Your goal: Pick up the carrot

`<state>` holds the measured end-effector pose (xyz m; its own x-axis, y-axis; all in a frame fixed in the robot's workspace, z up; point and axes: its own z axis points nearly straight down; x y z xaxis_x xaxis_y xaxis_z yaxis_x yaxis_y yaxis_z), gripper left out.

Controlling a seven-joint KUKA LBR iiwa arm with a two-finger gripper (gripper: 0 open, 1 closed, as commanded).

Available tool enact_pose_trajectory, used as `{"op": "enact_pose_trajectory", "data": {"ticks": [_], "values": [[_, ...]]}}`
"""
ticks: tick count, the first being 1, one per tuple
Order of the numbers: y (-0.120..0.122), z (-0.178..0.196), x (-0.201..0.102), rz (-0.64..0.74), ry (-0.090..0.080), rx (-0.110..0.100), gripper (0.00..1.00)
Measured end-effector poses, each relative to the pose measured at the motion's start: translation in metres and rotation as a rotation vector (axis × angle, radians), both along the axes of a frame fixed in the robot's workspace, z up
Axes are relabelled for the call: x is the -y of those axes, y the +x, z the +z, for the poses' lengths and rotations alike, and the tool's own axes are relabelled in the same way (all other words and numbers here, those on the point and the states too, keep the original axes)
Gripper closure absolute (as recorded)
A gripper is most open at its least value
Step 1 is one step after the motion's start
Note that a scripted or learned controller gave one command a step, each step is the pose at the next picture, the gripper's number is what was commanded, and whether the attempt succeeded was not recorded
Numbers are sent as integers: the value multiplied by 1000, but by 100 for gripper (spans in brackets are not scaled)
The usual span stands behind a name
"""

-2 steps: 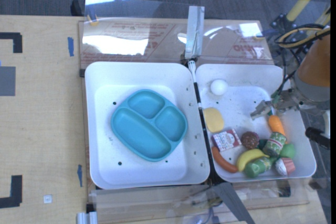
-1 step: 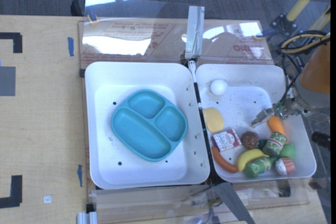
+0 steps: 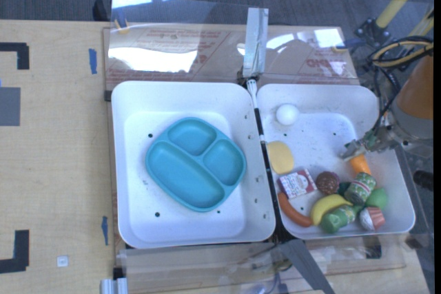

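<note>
- Where the right bin (image 3: 405, 225) comes nearest the camera, its front corner is crowded: a long orange-red piece (image 3: 295, 211), a banana (image 3: 327, 205) and a green vegetable (image 3: 337, 219) lie touching or nearly so.
- Just behind these sit a red-and-white packet (image 3: 296, 184) and a brown round item (image 3: 327, 182).
- Carrot (image 3: 358, 164): judged to be the small orange piece near the bin's right wall, just behind the front cluster and a little apart from it. The long orange-red piece is the likely mix-up; it lies well apart, on the bin's left side.
- Gripper (image 3: 364, 143): low over the bin, directly behind the carrot and very close to it. Contact cannot be confirmed. Whether it is open or closed cannot be told at this size, and nothing is seen held.
- Step in hand, as judged: closing in on the carrot.
- Recommended: centre over the orange body before descending, grip across its narrow width, keep off the right wall and the green items in front, then lift straight up.
- Further back: a pale yellow piece (image 3: 280, 156) and a white ball (image 3: 286, 114), both clear of the approach.
- Left bin (image 3: 131, 113) holds a blue divided plate (image 3: 196, 162); not involved.
</note>
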<state>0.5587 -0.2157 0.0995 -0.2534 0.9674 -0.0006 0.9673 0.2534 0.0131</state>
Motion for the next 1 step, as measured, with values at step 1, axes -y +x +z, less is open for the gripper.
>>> {"op": "enact_pose_trajectory", "data": {"ticks": [1], "values": [[13, 101, -41, -197, -2, -4, 100]]}}
